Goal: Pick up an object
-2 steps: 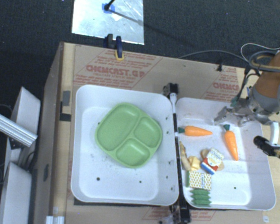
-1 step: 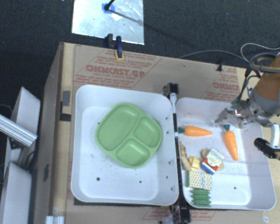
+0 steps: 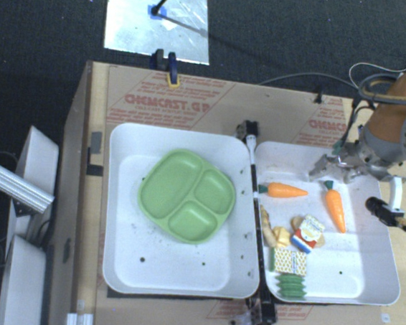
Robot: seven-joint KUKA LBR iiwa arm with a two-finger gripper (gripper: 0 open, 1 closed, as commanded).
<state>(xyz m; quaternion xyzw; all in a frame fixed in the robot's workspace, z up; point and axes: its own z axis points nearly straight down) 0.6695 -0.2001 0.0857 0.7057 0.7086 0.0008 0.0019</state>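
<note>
On the left of the brown cardboard-covered tabletop (image 3: 195, 103) sits the left shallow white bin (image 3: 125, 186). In it lies a light green plastic plate with three sections (image 3: 187, 195), a bit tilted, taking up the middle of the bin.

Just to the right, touching side by side, is the right shallow white bin (image 3: 371, 273). Near its left wall an orange toy carrot with a green tip (image 3: 285, 191) lies flat, pointing sideways. Below it, along the left wall, is a small pale yellow toy piece (image 3: 276, 234). Under that is a little green and white patterned packet (image 3: 288, 261), and at the bottom edge lies a dark green ridged toy (image 3: 292, 285). A bit more to the right is a small toy with white, red and blue parts (image 3: 307, 232). Next to it, further right, a second orange toy carrot (image 3: 336, 209) lies on a slant, with its green end up near the claw.

At the top right of this bin is the silver metal claw (image 3: 341, 169) of the grey robot arm with the orange band (image 3: 400, 107). The claw hangs just above the second carrot's green end. Its fingers look spread apart, and nothing is between them. All the toys lie in the bin.
</note>
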